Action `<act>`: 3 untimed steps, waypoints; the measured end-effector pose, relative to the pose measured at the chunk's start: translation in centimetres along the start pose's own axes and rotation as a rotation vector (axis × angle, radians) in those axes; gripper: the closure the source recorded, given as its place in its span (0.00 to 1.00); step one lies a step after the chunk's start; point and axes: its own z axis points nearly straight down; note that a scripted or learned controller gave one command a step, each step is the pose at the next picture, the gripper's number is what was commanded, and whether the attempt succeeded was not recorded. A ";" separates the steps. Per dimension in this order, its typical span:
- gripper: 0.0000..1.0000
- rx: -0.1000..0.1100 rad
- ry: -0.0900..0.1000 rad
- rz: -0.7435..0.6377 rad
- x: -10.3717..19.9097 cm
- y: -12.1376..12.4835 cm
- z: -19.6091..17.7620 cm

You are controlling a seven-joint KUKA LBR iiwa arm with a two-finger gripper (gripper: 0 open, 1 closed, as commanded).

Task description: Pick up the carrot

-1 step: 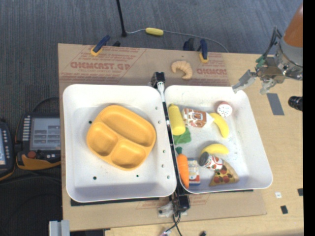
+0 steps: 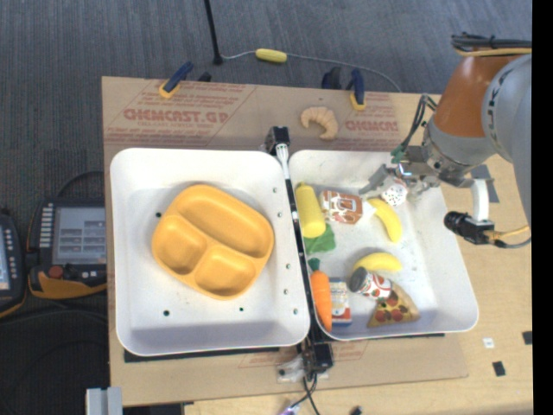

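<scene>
The carrot (image 2: pixel 320 294) is orange with a green leafy top and lies along the left wall of the right bin (image 2: pixel 449 271), near its front, pointing toward the front edge. My gripper (image 2: pixel 396 180) hangs over the back right part of that bin, far from the carrot, just above a small white dotted die (image 2: pixel 395 195). The arm's orange band (image 2: pixel 462 93) rises behind it at the right.
Around the carrot lie a corn cob (image 2: pixel 308 210), a small packet (image 2: pixel 341 206), two bananas (image 2: pixel 388 220) (image 2: pixel 378 262), a can (image 2: pixel 362 279), a pizza slice (image 2: pixel 393 309) and a box (image 2: pixel 340 306). A yellow divided plate (image 2: pixel 213 239) sits in the left bin (image 2: pixel 130 318). A croissant (image 2: pixel 321 121) lies behind the bins.
</scene>
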 end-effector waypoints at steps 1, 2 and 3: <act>0.00 -0.001 0.000 0.000 6.1 -5.5 1.2; 0.00 -0.001 0.000 0.001 11.8 -12.7 -2.8; 0.00 -0.001 0.000 0.001 14.4 -14.2 -2.8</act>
